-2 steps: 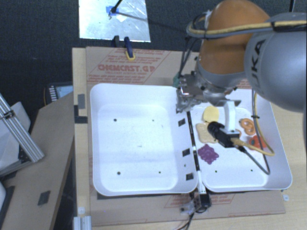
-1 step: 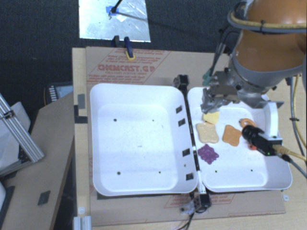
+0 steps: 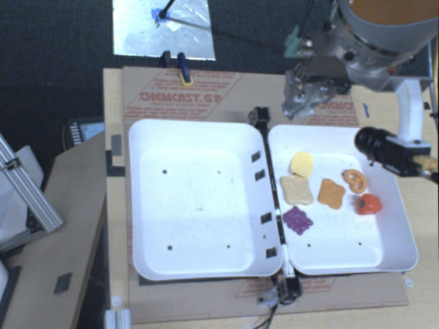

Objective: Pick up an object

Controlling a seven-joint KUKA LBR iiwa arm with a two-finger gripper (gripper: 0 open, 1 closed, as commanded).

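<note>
5 items lie untouched in the right bin (image 3: pixel 394 249), among them a tomato (image 3: pixel 368 204), while the gripper (image 3: pixel 305 105) hangs above its far edge, so picking seems unstarted.

Looks like robotics lab, not a home. Grey industrial arm (image 3: pixel 384 19) over bench, two white bins (image 3: pixel 199 132) clipped together on cardboard sheet (image 3: pixel 206 94) printed "CHEMCAST", aluminium extrusion (image 3: pixel 24 187) at left, black camera unit (image 3: pixel 384 149) on bracket, loose cables (image 3: pixel 274 300) at front.
</note>
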